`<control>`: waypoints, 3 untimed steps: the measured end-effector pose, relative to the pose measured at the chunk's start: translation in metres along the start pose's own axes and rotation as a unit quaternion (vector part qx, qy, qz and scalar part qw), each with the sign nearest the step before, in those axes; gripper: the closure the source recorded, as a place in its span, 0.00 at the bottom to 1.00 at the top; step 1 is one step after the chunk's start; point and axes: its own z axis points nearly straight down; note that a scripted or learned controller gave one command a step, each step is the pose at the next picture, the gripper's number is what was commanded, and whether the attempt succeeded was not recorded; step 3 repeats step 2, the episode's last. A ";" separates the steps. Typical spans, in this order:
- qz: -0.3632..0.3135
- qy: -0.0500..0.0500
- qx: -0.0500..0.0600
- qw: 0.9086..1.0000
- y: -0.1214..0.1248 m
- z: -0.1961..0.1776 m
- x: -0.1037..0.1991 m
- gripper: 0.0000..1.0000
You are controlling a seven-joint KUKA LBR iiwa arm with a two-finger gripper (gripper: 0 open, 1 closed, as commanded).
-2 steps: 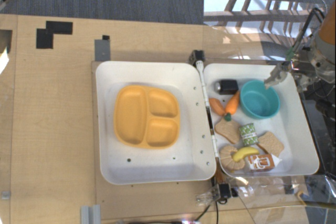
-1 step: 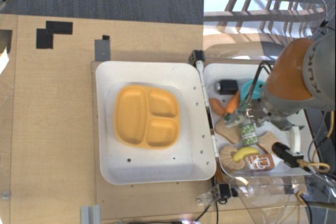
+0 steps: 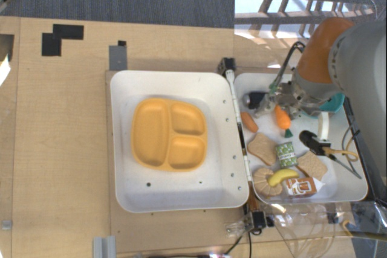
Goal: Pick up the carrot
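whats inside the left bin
A yellow divided plate sits in the left bin. The bin floor beneath the plate is covered.

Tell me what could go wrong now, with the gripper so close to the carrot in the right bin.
1. The carrot lies just under the gripper but is not clearly between its fingers, so the grasp may miss or slip.
2. A sausage of similar colour lies close by, near the bin wall; it could be nudged or picked by mistake.
3. The bin is crowded: a can, bread and a banana may be disturbed.
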 end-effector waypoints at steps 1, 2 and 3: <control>-0.004 0.002 -0.003 1.000 0.003 -0.011 0.004 1.00; 0.053 -0.001 0.001 0.999 -0.057 -0.101 0.035 1.00; 0.053 -0.001 0.001 0.999 -0.057 -0.101 0.035 1.00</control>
